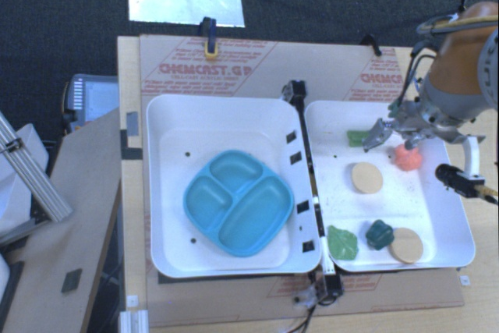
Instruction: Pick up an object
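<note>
My gripper point(395, 135) hangs over the back of the right bin point(444, 203), fingers spread open with nothing between them. A pink-red lump point(407, 158) lies just below and right of the fingertips. A small green piece point(357, 138) sits to the left of the gripper, by the bin's back wall. A tan disc point(366, 178) lies in the middle of the bin. Along the front lie a light green leafy piece point(341, 242), a dark teal lump point(380, 234) and a second tan disc point(406, 245).
The left bin point(168, 168) holds a blue divided plate point(238, 202). A black divider with clips point(306, 183) runs between the bins. A black handle-like part point(460, 182) juts over the right bin's right wall. The arm's grey and orange body point(460, 66) looms at right.
</note>
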